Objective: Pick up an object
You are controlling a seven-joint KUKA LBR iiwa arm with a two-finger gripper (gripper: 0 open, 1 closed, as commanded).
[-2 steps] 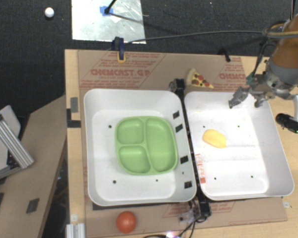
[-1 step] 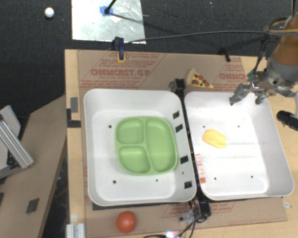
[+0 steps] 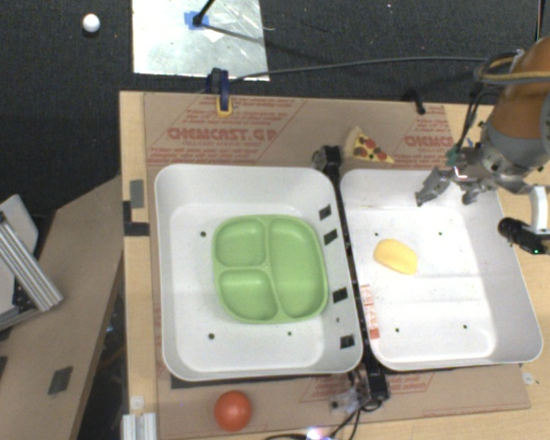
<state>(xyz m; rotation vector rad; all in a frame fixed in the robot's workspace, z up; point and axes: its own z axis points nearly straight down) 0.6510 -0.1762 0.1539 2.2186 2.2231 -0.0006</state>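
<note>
A yellow, lemon-like object (image 3: 396, 256) lies on the floor of the right white bin (image 3: 458, 337), left of its middle. My gripper (image 3: 447, 187) hangs over the bin's far edge, up and to the right of the yellow object and well apart from it. Its two dark fingers are spread and point down-left, with nothing between them. The grey arm with its orange band (image 3: 532, 81) comes in from the upper right.
The left white bin (image 3: 179, 273) holds a green divided plate (image 3: 269, 267). A toy pizza slice (image 3: 368, 147) lies on the board behind the bins. A red ball (image 3: 233, 410) sits in front of the left bin. Cables run across the back.
</note>
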